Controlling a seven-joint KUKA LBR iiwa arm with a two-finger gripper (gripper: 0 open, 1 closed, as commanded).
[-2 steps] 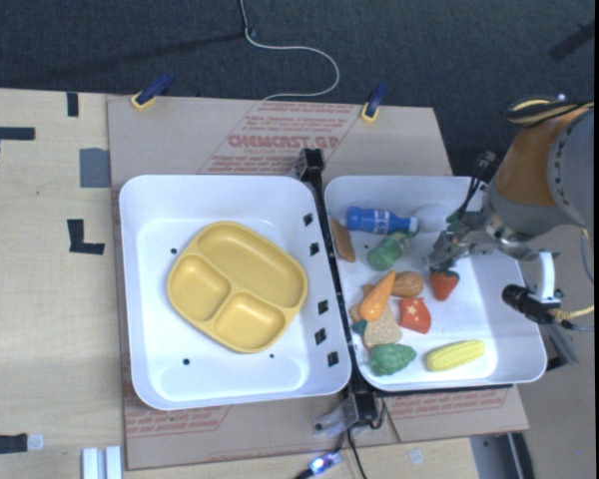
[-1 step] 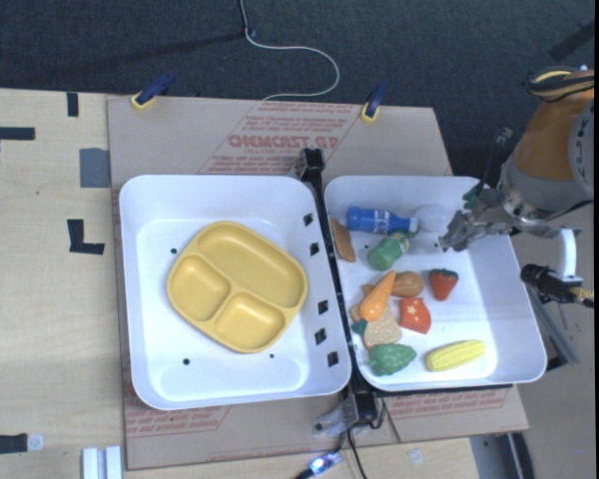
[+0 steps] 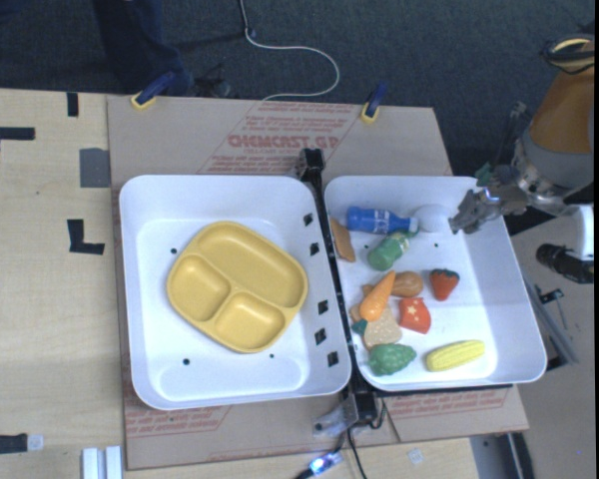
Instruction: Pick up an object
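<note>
My gripper (image 3: 468, 218) hovers at the right bin's (image 3: 509, 297) far edge; I cannot tell its state. Bottle (image 3: 377, 220) lies just left; crowded toys risk a glancing miss.

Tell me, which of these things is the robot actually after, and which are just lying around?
Part of the job, in the right bin:
blue bottle
carrot
strawberry
corn cob
gripper, near the bin's far right corner

Just lying about:
yellow tray in the left bin
white cable
</note>
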